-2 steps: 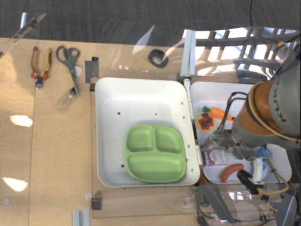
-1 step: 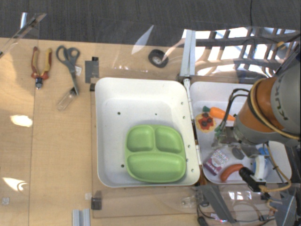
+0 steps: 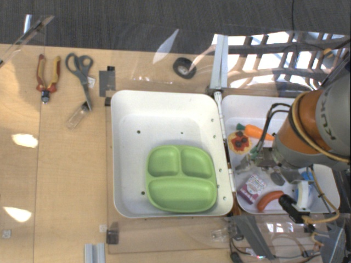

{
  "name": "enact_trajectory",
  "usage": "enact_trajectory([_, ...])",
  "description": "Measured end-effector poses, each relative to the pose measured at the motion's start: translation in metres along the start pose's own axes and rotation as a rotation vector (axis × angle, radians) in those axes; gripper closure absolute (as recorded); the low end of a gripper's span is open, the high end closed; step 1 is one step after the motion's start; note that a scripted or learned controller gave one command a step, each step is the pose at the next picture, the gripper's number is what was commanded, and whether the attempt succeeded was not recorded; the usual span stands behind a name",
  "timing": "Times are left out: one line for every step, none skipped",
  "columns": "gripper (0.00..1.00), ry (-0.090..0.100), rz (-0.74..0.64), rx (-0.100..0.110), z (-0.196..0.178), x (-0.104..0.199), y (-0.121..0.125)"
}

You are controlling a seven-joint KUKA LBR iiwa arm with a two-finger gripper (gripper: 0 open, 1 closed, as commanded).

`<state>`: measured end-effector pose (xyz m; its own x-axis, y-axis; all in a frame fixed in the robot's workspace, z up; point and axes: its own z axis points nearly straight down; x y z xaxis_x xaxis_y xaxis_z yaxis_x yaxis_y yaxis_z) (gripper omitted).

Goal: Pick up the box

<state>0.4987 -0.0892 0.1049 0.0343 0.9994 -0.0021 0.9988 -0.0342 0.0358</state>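
two white bins [image 3: 126,147] on a wooden bench. left bin: a glossy green three-part tray [image 3: 181,178]. right bin: small pink-purple box [image 3: 253,186] lying flat beside a red sausage [image 3: 269,199], carrot [image 3: 254,130] behind. gripper [image 3: 267,163] just above the box, touching nothing; finger opening cannot be told. scissors [image 3: 82,75] and pliers [image 3: 46,76] far left.
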Motion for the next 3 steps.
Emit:
enact_trajectory([0.0,0.003,-0.079,0.02,0.014,-0.003,-0.007])
enact_trajectory([1.0,-0.004,-0.083,0.007,0.002,-0.004,-0.003])
enact_trajectory([0.0,-0.004,-0.082,0.008,0.002,-0.004,-0.003])
